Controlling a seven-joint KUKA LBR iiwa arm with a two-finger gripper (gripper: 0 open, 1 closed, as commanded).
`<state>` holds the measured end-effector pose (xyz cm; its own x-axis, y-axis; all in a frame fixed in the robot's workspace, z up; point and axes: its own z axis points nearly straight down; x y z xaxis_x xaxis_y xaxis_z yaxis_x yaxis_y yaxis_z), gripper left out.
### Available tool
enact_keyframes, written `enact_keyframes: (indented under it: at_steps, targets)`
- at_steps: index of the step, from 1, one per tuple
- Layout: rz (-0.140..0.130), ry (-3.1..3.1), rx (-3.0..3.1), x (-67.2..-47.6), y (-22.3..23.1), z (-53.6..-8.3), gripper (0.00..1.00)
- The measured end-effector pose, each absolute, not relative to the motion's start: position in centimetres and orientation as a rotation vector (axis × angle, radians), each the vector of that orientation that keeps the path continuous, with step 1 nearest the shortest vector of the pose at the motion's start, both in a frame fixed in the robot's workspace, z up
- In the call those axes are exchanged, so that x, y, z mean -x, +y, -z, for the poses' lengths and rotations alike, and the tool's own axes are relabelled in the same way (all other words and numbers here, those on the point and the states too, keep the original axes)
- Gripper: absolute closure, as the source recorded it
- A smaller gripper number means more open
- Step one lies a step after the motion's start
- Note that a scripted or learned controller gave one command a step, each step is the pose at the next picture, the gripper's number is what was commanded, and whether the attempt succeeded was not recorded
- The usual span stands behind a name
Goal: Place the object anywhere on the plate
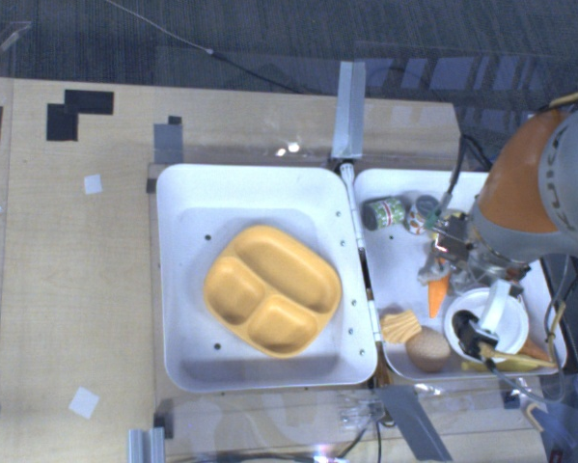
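Note:
A yellow divided plate [272, 288] lies in the left white bin [182, 258], with nothing on it. My gripper [446, 249] hangs over the middle of the right bin [397, 258], well to the right of the plate. It sits just above the top end of a small orange carrot [435, 297]. The arm's orange band [520, 181] and grey wrist hide the right side of that bin.
The right bin also holds a green can [385, 212] at the back, a yellow ridged wedge [399, 326], a brown round piece [428, 350], a white cup [486, 324] and a banana [510, 360] at the front. A metal divider [358, 249] separates the bins.

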<state>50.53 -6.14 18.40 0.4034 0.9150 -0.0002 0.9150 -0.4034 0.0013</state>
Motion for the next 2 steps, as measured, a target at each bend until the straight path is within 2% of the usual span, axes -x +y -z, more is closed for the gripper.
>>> enact_keyframes:
  at_steps: [1, 2]
  targets:
    - [-0.007, 1.833, -2.554, -53.6, 5.4, -18.4, 1.00]
    - [-0.010, 1.863, -2.528, -58.5, 12.2, -22.0, 1.00]
